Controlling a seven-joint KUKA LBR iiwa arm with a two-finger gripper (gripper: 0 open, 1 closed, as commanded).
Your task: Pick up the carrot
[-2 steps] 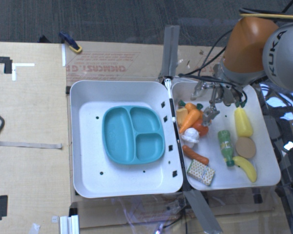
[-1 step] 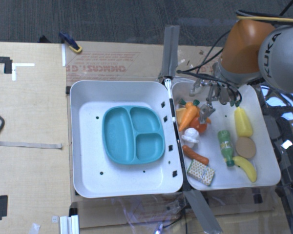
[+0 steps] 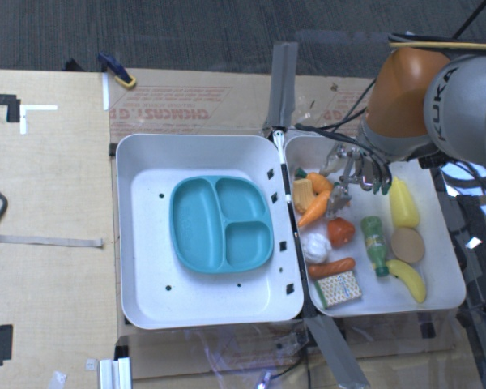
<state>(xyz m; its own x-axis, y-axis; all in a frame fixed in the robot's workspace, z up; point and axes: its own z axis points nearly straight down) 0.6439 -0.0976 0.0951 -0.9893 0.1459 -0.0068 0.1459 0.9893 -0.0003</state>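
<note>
The carrot [image 3: 314, 207] is orange and lies slanted in the right bin [image 3: 445, 290], close to its left wall. A second orange piece [image 3: 320, 183] rests just above it, next to a yellow corn cob [image 3: 303, 191]. My gripper [image 3: 343, 186] hangs low over the back left part of that bin, right beside the carrot's upper end, and its tips are lost among the items. I cannot tell whether it touches the carrot.
Around the carrot lie a white garlic [image 3: 314, 244], a red tomato [image 3: 340, 231], a green bottle [image 3: 374, 241], a yellow pepper [image 3: 402, 203], a brown potato [image 3: 407, 245], a banana [image 3: 410, 279], a sausage [image 3: 332, 267] and a cracker box [image 3: 338, 288]. The left bin [image 3: 138, 217] holds a teal divided plate [image 3: 223, 223].
</note>
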